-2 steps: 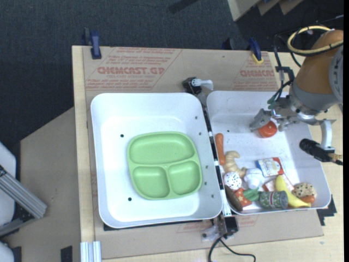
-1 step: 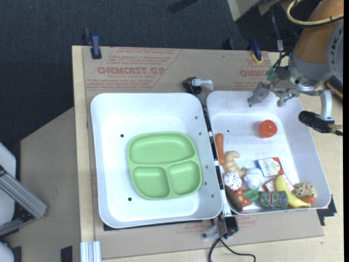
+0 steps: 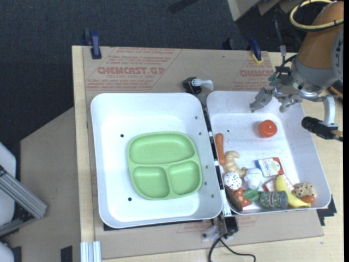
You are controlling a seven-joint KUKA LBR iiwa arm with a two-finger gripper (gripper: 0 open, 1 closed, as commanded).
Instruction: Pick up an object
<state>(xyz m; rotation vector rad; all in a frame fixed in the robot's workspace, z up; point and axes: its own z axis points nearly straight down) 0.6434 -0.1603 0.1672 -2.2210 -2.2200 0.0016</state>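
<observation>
Brown cardboard covers the bench under both white bins. You see the tomato [image 3: 267, 128] alone in the right bin [image 3: 305, 141], apart from the toy heap [image 3: 264, 184]. From the tomato, the gripper [image 3: 271, 101] hangs just beyond, toward the bin's far edge, fingers spread open, gripping nothing.

This is a robotics lab test cell, not a home. A grey and orange industrial arm [image 3: 319, 42] reaches over a desk [image 3: 136, 70] topped with printed cardboard held by blue clamps [image 3: 95, 42]. Two white bins [image 3: 103, 146] sit side by side on it, cables [image 3: 218, 244] trail at the front, and dark carpet [image 3: 82, 10] lies beyond.
</observation>
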